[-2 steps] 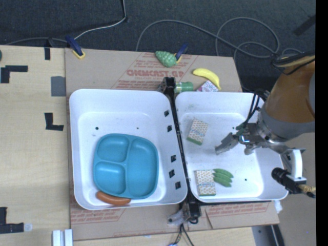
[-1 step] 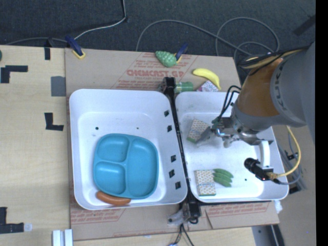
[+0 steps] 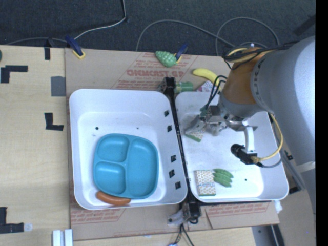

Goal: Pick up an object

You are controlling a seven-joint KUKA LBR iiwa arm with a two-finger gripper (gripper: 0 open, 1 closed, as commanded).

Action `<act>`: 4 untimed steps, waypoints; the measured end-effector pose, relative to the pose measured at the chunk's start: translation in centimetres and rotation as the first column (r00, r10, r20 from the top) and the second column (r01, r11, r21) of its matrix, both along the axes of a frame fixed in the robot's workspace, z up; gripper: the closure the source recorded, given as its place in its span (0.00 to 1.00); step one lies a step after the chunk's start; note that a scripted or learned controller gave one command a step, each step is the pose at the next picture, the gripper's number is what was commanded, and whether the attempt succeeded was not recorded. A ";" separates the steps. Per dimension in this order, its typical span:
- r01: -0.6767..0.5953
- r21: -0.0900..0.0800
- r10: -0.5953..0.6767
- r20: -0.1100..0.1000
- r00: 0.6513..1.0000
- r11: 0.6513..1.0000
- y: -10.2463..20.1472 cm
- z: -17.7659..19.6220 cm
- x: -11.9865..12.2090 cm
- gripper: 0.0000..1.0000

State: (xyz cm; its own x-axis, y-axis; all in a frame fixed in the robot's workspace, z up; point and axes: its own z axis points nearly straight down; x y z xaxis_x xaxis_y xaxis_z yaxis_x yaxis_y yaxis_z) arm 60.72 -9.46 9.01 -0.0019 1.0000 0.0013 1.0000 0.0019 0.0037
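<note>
The arm reaches into the right bin (image 3: 256,186), its tool (image 3: 205,124) low over the bin's upper left part, next to a small greenish-grey piece (image 3: 193,134); whether the tool is wide or narrow cannot be told; a patterned block (image 3: 205,182) and green pea pod (image 3: 223,177) lie near the front wall; the left bin (image 3: 82,106) holds a blue divided plate (image 3: 125,165) and an orange sausage (image 3: 113,199)

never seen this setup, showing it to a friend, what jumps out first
The big grey arm with its orange band reaches in from the right, its pincer low over the right bin. In the left bin a bright blue divided plate stands out, an orange sausage at its edge.
</note>
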 end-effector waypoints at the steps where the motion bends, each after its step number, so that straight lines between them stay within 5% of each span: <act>1: -0.001 0.001 0.001 0.002 1.000 1.000 -0.3 -0.1 2.9 0.00; 2: -0.001 -0.001 0.001 -0.001 1.000 1.000 -1.2 -0.5 6.2 0.00; 3: -0.002 -0.003 0.002 0.000 1.000 1.000 -1.3 0.6 6.2 1.00; 4: -0.002 0.000 0.002 -0.003 1.000 1.000 8.9 9.5 2.0 1.00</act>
